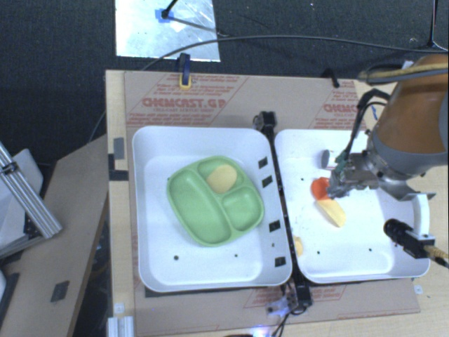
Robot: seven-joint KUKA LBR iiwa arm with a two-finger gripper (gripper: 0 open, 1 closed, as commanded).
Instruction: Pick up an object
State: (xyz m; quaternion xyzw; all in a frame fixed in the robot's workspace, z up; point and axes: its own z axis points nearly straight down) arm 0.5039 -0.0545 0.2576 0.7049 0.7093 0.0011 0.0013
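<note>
In the right bin, a small orange-red object lies next to a pale yellow wedge. My gripper hangs low just to the right of the orange-red object, touching or nearly touching it, and just above the wedge. The grey wrist and the orange arm band hide the bin floor behind it. A small yellow piece rests against the right bin's left wall. In the left bin, a green divided plate carries a yellow round object in its upper compartment.
The two white bins sit side by side on a cardboard sheet, split by a black-clipped divider. A blue and yellow clamp stands at the sheet's back edge. The left bin has bare floor around the plate.
</note>
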